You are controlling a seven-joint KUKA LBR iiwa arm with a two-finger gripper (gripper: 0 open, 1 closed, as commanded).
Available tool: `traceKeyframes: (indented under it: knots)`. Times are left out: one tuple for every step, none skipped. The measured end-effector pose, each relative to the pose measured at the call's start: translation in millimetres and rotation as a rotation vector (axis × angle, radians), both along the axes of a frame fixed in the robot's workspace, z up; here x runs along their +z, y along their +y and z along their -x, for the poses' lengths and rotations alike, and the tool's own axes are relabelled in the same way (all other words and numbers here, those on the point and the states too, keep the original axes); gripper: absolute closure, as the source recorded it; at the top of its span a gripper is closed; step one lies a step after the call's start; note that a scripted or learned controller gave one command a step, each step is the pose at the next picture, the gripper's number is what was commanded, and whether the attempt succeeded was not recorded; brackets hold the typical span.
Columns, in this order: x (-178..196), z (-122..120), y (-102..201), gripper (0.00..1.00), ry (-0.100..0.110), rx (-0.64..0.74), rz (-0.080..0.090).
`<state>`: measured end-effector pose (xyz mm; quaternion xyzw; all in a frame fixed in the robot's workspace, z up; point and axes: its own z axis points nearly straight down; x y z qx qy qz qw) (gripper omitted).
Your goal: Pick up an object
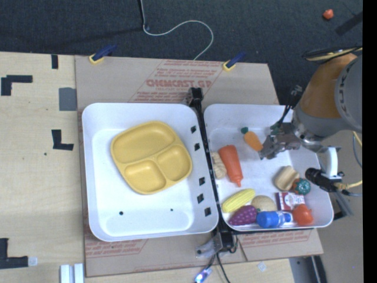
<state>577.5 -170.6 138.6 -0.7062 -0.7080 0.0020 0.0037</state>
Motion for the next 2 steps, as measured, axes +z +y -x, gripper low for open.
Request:
traceKeyframes:
  knots:
    - [9.3,0.3,0.1,1.00,0.001,0.000,0.000]
    - [18.5,0.4,0.2,1.00,0.003,0.000,-0.001]
